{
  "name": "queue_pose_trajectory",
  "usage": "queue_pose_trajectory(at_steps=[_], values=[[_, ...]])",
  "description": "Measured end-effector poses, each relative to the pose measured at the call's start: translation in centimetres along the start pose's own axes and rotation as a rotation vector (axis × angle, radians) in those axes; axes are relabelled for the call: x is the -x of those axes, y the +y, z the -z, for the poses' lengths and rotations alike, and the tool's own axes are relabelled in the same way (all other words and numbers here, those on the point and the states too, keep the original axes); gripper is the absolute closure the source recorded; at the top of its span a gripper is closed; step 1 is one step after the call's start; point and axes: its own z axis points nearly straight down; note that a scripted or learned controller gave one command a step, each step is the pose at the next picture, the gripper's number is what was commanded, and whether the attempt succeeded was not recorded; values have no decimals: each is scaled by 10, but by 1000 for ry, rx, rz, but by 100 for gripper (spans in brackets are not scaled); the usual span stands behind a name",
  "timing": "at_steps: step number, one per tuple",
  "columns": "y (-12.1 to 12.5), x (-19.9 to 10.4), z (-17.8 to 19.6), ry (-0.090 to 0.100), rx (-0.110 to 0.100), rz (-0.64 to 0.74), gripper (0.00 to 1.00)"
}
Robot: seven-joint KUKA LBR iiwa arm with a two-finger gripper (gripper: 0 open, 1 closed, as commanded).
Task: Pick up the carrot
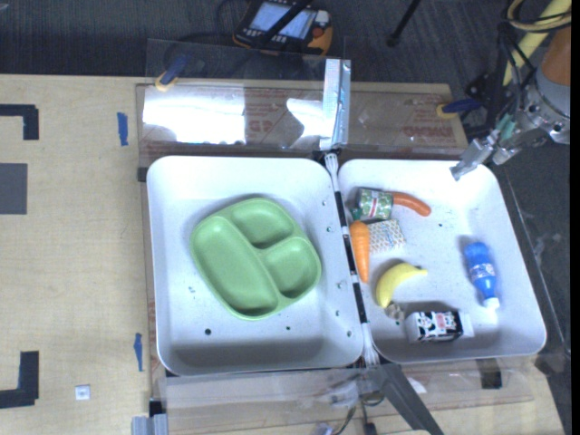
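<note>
The carrot (361,250) is a short orange cone lying along the left wall of the right bin (517,243), with its thick end toward the back. It touches a patterned packet (387,236) on its right. My gripper (478,157) hangs over the far right corner of that bin, well above and to the right of the carrot. Nothing is visible in it.
The right bin also holds a green can (372,205), a slim orange-red piece (411,205), a banana (398,280), a blue bottle (481,272) and a black-and-white carton (436,324). A green divided plate (256,256) lies in the left bin (172,198).
</note>
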Motion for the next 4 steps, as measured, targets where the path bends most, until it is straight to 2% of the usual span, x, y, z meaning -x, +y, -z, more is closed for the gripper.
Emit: queue_pose_trajectory(at_steps=[1, 2, 3, 4], values=[[20, -9, 103, 0, -1, -154, 0], [6, -50, 15, 2, -3, -178, 0], [28, -38, -151, 3, -6, -209, 0], [5, 30, -50, -1, -1, -191, 0]])
